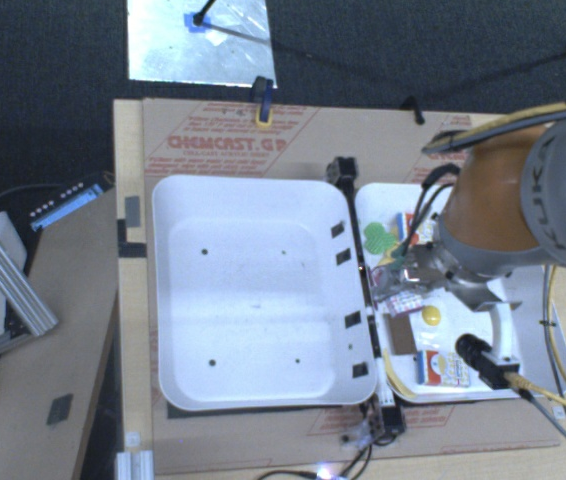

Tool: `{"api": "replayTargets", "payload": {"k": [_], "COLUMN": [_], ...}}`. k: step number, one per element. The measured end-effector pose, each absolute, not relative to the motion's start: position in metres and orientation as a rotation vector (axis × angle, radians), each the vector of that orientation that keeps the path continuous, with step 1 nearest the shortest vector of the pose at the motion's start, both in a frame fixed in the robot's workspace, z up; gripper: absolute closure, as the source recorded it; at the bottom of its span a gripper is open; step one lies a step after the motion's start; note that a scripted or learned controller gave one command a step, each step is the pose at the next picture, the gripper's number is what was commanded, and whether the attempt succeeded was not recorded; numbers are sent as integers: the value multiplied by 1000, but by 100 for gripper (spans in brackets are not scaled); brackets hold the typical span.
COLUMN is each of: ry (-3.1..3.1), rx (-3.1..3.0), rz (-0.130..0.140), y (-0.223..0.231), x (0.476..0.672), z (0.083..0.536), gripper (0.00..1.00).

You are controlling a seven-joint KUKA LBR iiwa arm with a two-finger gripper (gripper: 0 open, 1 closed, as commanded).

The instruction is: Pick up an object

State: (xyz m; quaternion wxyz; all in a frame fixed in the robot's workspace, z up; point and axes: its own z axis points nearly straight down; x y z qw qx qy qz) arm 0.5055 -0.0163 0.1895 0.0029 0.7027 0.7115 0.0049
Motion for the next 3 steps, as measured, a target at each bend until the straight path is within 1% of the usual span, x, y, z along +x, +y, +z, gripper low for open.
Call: {"api": "replayTargets", "payload": {"k": [1,2,3], "ry": [2232,2231,2211], "rx": [2207,2208,2225], "rz": [6,14,4], "y": [55,108,23], "x": [543,555,531], "z": [185,253,295], "gripper": [100,100,100]}}
